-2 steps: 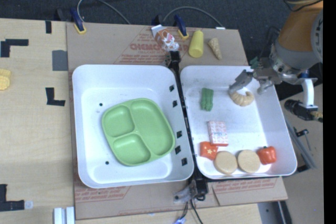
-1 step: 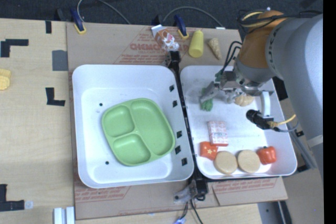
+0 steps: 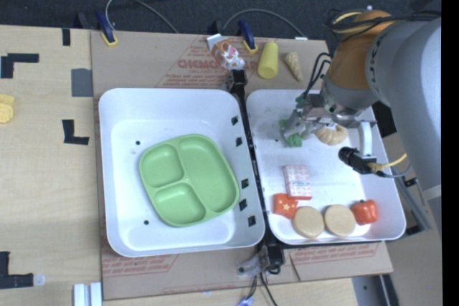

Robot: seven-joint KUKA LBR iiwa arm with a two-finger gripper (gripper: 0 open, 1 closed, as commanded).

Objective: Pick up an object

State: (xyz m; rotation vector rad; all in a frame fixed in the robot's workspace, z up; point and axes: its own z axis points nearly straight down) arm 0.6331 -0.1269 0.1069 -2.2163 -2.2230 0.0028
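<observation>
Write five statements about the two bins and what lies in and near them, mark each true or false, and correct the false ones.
1. The green divided plate lies in the left bin. True.
2. The two round tan cookies sit at the far edge of the right bin. False: they lie along its near edge.
3. The yellow bottle lies inside the right bin. False: it rests on the cardboard beyond the bins.
4. The gripper is over the right bin, beside a small green item. True.
5. The pink packet lies in the left bin. False: it lies in the right bin.
</observation>
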